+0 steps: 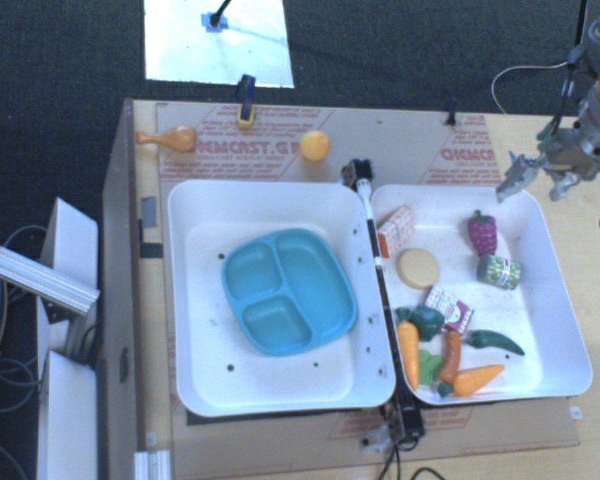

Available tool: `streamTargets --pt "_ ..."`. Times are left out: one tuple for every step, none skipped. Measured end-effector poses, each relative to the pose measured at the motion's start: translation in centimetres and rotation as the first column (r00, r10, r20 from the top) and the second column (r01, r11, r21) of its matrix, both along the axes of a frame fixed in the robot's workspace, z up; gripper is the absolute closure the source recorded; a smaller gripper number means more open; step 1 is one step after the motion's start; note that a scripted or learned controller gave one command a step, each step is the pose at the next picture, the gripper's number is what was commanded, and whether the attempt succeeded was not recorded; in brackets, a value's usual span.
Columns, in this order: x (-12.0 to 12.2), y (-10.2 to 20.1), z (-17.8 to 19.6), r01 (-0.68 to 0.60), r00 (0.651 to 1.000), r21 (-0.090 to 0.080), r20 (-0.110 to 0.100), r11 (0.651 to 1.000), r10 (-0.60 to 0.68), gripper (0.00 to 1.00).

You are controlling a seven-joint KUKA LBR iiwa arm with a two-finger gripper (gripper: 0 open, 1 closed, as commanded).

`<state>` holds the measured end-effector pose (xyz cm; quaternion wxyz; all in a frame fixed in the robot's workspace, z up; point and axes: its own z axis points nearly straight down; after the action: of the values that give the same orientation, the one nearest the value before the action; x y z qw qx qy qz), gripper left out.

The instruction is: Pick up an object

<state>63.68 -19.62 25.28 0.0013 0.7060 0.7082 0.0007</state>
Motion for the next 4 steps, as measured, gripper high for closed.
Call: streamTargets --pt "1.1 -1.0 -16.0 0.0 1.0 0.002 -0.005 1.0 0.0 0.0" --pt "-0.4 -1.0 -16.8 0.001 1.0 0.0 -0.001 1.0 -0.001 0.0" --pt "-0.3 -1.0 -15.7 0.0 1.0 -0.002 0.003 1.0 0.0 1.0" --pt "1.9 5.0 -16.9 0.004 0.999 0.001 -0.044 1.0 -0.004 1.0"
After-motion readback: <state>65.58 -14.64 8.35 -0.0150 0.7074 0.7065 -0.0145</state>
